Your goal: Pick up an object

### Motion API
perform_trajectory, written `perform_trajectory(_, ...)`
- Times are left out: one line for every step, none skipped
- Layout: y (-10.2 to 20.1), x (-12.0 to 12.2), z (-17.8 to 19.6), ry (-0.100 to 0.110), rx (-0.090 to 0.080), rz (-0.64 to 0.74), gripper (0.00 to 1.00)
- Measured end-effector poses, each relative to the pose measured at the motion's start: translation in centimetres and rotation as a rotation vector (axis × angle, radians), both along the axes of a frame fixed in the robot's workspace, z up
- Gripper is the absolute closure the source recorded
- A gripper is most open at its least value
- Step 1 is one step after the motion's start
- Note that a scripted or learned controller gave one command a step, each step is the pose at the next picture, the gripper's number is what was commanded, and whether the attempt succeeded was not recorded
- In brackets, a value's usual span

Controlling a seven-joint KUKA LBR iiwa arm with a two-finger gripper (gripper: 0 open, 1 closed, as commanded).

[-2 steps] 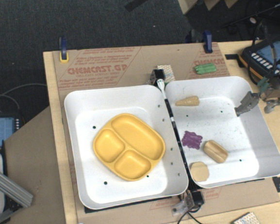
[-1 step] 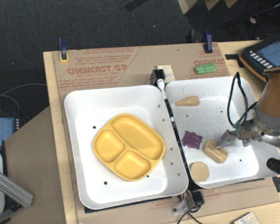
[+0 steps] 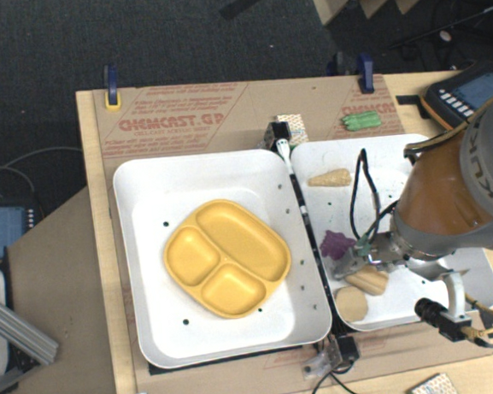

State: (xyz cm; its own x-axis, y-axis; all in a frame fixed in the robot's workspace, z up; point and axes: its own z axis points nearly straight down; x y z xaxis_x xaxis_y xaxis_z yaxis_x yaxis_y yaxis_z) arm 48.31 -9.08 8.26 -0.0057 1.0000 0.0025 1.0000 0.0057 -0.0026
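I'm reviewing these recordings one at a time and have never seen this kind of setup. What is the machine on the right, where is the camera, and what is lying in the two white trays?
The picture comes from one fixed camera above the bench, looking down at a slant. The grey and orange bulk on the right is a robot arm; its tool is down in the right bin, and I cannot tell whether it grips anything.

The left bin holds a yellow divided plate with three compartments. The right bin holds small items: a purple piece beside the tool, a tan roll-shaped piece just below it, a round beige piece near the front edge, and a pale cone-shaped piece towards the back. A green object lies on the board behind the bins.
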Motion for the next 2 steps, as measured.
perform_trajectory(-0.4,0.1,1.2,-0.005,-0.003,-0.007,1.00)
perform_trajectory(4.8,6.8,10.8,-0.018,-0.002,0.003,1.00)
